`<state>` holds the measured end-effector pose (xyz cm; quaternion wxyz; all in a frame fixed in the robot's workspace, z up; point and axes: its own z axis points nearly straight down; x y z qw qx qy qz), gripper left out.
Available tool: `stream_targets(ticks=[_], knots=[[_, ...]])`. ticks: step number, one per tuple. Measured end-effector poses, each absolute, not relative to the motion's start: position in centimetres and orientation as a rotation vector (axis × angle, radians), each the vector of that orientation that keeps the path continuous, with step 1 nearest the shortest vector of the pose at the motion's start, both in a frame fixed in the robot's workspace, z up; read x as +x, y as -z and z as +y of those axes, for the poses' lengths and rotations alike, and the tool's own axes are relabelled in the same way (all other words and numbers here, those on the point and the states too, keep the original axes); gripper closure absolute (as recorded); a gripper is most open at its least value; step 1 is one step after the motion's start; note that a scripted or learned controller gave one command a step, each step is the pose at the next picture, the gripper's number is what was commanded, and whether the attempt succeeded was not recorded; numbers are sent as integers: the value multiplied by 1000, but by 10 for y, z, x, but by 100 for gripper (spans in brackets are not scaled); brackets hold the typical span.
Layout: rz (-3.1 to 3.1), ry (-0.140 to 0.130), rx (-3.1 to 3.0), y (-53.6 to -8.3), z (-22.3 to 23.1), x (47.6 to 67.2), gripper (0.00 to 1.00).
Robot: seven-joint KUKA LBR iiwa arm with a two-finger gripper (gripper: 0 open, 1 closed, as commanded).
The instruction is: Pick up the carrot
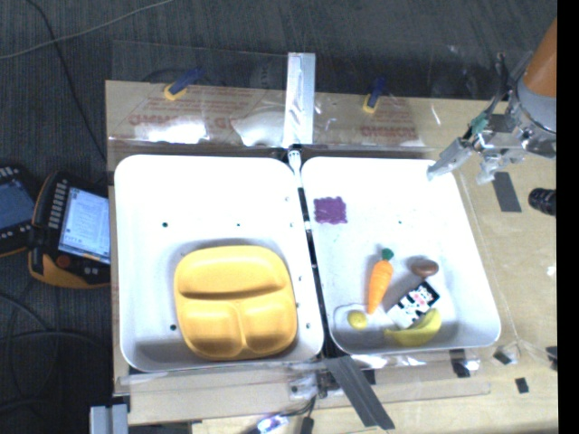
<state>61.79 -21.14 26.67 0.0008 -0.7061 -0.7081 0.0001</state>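
Right bin (452, 206) | carrot (379, 282) fully visible | end effector (461, 156) at rim, fingers' state unclear, arm cropped

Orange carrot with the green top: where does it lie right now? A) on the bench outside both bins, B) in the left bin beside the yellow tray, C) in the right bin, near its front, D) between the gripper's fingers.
C: the orange carrot with the green top lies in the right white bin, toward the front, far from the gripper at the bin's back right corner.
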Motion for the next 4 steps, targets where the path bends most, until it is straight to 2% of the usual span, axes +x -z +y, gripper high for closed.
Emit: stream_targets(ticks=[1, 2, 3, 4], knots=[[-2234, -1, -2206, -171, -140, 580, 0], [-2148, 7, -2301, -92, -145, 534, 0], [-2150, 12, -2300, -102, -144, 536, 100], [-1841, -5, -2544, -183, -54, 573, 100]])
